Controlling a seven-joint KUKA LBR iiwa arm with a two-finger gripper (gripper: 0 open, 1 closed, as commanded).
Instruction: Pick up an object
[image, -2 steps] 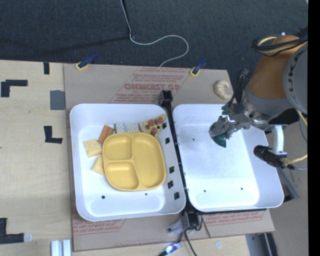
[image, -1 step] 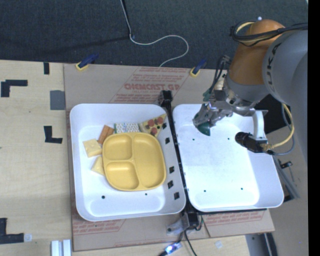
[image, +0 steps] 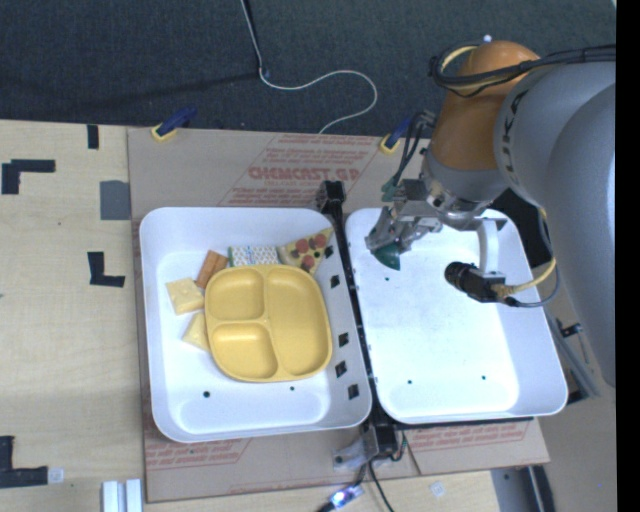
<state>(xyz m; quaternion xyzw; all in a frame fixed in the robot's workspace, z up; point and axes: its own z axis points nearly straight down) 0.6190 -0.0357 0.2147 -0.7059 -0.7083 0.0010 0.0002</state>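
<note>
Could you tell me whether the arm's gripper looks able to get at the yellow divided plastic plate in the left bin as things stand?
Probably yes. The yellow divided plastic plate lies face up and uncovered in the left white bin, on top of the smaller pieces beside it. The gripper hangs over the right white bin, with a low divider between.

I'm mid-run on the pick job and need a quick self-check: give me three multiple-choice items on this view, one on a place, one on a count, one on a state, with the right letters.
1. Which bin holds the yellow plate?
A. left bin
B. right bin
C. neither, it sits on the bench

2. How many compartments does the plate have?
A. two
B. three
C. five

3. How does the plate lie?
A. flat, open side up
B. upside down
C. standing on edge

Answers:
1 A: the plate rests in the left bin, while the pincer is over the right bin.
2 B: ridges split it into two upper wells and one long lower well.
3 A: the wells face the camera.
</note>
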